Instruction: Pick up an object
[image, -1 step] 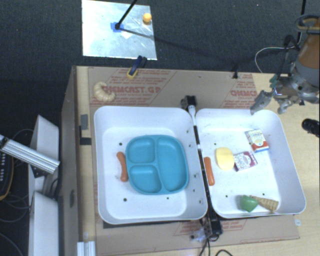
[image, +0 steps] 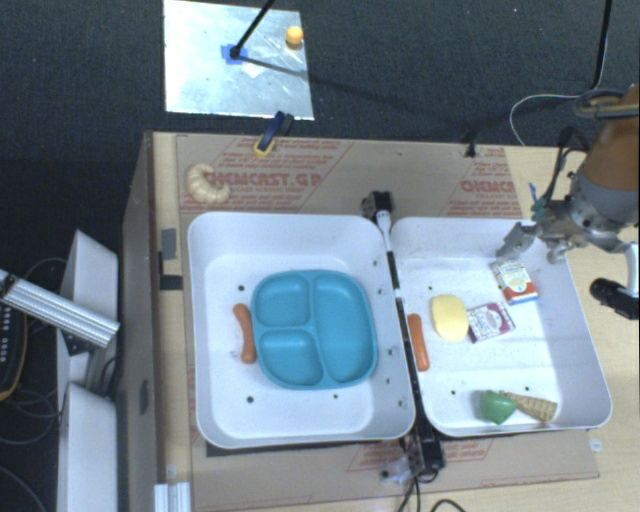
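Observation:
The right bin holds a yellow block, a red-and-white carton, a small dark red packet, an orange sausage by its left wall, and a green piece with a waffle cone near the front. In the left bin lie a blue divided plate and a second sausage. My gripper hangs over the right bin's back right corner, just above the carton. Its fingers are spread open with nothing between them.
The arm comes in from the upper right, with cables behind it. On the cardboard behind the bins lie a pale curled object and a blue-and-yellow tool. A metal divider runs between the bins.

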